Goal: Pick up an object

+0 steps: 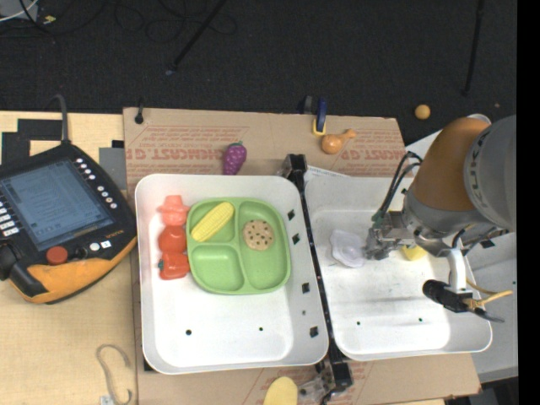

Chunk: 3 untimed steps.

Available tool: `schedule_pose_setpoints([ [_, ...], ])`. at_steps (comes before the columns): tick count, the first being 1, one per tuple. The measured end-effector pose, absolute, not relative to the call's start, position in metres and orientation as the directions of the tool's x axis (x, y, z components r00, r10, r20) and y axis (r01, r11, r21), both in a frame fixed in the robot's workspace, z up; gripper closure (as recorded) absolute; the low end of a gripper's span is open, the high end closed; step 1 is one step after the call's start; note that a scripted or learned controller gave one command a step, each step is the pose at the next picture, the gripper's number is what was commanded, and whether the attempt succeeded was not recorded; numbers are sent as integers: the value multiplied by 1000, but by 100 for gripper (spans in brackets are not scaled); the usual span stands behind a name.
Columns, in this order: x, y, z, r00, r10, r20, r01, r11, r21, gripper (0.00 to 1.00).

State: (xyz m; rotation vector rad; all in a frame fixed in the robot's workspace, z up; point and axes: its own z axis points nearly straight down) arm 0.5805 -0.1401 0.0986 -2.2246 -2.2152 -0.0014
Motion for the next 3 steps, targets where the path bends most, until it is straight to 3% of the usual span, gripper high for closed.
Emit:
schedule_pose_setpoints([
  [3,579,-145,229,0,1000,0,1000,0,1,100],
])
